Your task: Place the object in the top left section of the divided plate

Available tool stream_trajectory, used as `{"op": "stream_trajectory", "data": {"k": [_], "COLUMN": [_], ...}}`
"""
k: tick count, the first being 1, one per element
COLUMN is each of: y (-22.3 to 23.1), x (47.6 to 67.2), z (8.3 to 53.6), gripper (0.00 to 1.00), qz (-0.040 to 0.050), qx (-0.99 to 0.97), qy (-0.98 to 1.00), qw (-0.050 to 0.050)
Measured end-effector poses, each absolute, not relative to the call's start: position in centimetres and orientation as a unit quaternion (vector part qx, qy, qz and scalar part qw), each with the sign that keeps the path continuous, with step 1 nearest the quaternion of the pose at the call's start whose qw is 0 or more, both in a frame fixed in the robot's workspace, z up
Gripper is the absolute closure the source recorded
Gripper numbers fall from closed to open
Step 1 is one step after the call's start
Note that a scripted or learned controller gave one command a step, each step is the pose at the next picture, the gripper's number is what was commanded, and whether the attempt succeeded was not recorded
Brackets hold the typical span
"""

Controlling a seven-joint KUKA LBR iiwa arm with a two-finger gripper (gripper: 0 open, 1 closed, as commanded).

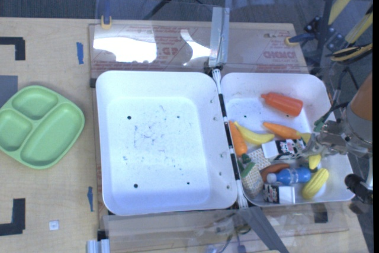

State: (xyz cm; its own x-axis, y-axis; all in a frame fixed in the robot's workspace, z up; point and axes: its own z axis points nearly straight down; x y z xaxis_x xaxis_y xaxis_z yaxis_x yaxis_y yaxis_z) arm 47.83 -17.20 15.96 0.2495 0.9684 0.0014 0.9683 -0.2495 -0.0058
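The pale green, three-sectioned divided plate (40,125) lies flat; the hand's (315,148) grip is unclear.

A green three-section plastic plate (40,125) sits on the wooden bench (47,44), well apart from the left white bin (112,89). The right white bin (249,85) holds an orange toy pepper (282,103), carrot (282,129), yellow banana (255,135) and blue bottle (294,176). The metal two-finger gripper (317,145) hangs low over that bin's right side.

Illumination was bright and even; glare marked the clear panel (155,44) (upper centre), and focus was slightly soft overall.
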Motion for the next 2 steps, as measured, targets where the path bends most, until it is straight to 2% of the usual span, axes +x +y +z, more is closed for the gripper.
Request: {"op": "stream_trajectory", "data": {"k": [1, 2], "y": [-19.7, -12.1], "x": [52.4, 49.8], "z": [29.0, 31.8], "gripper": [1.0, 1.0], "qz": [0.0006, 0.0015], "qx": [-0.853, -0.845], "qy": [-0.522, -0.534], "qw": [0.0, 0.001]}}
